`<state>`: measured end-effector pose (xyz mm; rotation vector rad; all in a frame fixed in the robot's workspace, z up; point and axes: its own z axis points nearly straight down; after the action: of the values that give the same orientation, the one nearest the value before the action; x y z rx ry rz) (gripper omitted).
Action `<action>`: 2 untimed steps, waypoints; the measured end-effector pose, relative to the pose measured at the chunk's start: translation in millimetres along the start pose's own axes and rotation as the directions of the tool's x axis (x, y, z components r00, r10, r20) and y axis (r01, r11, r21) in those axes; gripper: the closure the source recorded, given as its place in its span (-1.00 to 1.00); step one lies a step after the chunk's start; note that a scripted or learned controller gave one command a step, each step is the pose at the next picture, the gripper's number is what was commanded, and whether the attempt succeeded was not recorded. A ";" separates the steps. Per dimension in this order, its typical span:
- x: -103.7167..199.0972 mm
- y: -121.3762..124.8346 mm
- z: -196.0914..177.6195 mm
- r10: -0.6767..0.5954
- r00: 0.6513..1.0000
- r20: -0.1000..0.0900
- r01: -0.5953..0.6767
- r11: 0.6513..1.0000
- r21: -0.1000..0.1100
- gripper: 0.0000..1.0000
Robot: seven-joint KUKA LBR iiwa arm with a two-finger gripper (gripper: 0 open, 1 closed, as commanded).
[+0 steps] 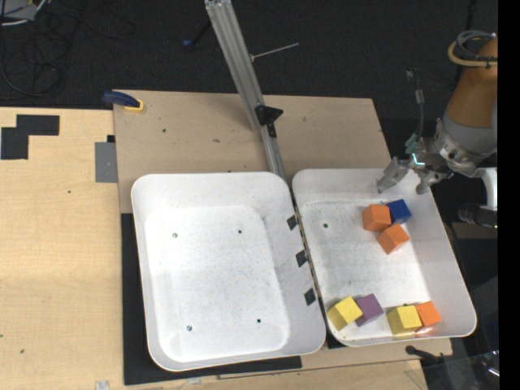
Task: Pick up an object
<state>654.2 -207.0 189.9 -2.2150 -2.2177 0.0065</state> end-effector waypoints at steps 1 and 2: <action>0.6 1.2 -3.2 -0.004 1.000 0.002 0.004 1.000 -0.004 -1.00; 4.3 -2.9 59.8 -0.003 1.000 0.001 0.003 1.000 -0.002 -1.00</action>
<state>650.8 -202.7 130.1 -2.2130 -2.2222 0.0051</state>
